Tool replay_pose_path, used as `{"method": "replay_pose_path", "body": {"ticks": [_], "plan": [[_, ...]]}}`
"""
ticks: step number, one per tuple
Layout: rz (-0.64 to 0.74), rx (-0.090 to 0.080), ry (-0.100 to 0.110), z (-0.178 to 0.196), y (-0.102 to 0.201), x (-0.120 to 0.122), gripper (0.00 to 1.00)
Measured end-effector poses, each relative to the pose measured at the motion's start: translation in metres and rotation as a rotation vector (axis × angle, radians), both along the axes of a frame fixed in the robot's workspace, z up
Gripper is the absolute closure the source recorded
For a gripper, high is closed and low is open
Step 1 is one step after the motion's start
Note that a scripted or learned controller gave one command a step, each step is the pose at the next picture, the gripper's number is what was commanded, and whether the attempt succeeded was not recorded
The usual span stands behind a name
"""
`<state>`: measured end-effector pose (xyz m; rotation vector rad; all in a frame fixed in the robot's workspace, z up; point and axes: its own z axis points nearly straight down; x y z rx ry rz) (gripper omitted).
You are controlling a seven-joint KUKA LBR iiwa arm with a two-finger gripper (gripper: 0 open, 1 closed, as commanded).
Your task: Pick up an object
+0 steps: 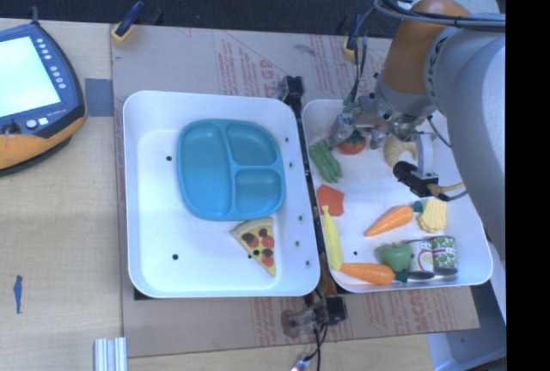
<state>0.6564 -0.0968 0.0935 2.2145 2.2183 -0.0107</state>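
My gripper [355, 135] is low over the far end of the right bin [477, 270], under the orange-banded wrist. A small red piece [351, 147] lies right beneath it, partly covered. A green pod [325, 161] lies just to its left. Nearer in the same bin are a red pepper piece [331, 199], a yellow banana [330, 238], two carrots [388, 220] [367, 273], a corn cob [432, 214], a green vegetable [395, 256] and a small can [437, 256]. A cream-coloured piece [399, 151] sits to the gripper's right.
The left bin [137, 215] bears a blue divided plate [230, 167] and a pizza slice [258, 242]. A tablet in an orange case [34, 99] lies at the bench's left. The grey arm covers the right bin's far right corner.
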Motion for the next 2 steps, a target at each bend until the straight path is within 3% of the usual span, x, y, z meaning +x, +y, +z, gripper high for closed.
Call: {"method": "replay_pose_path", "body": {"ticks": [1,2], "plan": [[0.006,0.006,0.003,0.009,0.003,0.0,1.0],[0.001,0.01,0.004,0.099,0.018,-0.08,1.0]]}}
